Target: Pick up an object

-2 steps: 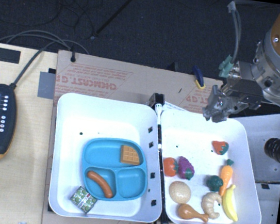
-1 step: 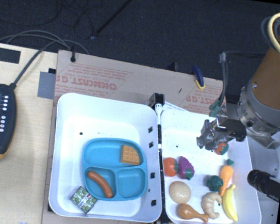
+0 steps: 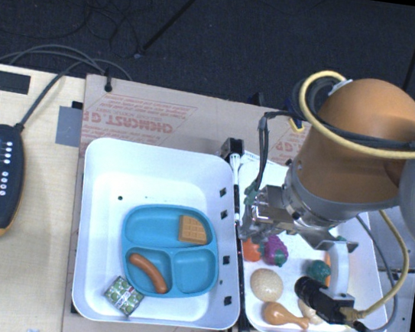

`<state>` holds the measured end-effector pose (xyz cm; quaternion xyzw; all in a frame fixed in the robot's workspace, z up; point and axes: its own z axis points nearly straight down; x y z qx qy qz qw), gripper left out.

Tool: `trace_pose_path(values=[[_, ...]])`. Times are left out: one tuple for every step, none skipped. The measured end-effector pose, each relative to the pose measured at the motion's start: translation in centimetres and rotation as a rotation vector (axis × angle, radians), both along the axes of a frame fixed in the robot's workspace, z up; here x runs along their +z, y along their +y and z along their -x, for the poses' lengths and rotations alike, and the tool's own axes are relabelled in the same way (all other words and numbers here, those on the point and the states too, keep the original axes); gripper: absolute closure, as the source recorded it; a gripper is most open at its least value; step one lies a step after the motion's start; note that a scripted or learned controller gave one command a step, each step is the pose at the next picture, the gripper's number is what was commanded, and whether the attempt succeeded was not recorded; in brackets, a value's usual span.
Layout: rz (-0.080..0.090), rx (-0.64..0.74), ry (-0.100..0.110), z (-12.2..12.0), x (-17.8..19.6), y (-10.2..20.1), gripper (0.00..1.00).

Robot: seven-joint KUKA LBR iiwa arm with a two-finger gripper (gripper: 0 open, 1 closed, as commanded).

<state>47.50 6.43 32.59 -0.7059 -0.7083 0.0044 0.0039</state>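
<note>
Your arm (image 3: pixel 359 157) reaches in from the right, its orange band bulking large toward the camera. It points steeply down, and you see the end effector (image 3: pixel 261 217) low beneath the wrist.

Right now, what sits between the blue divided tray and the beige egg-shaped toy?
In the camera view, the two bins' adjoining white rims with black clips lie between the blue divided tray and the beige egg-shaped toy.

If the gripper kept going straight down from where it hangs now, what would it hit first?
Probably the purple toy in the right bin, beside an orange piece; the gripper hangs just above them, though depth is unclear.
</note>
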Motion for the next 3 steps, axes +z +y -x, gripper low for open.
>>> trace_pose_path(values=[[-0.003,0.003,-0.014,-0.1,7.0,6.7,1.00],[-0.005,-0.003,-0.027,-0.1,22.1,5.7,1.00],[0.004,-0.007,0.003,0.0,10.3,1.6,1.00]])
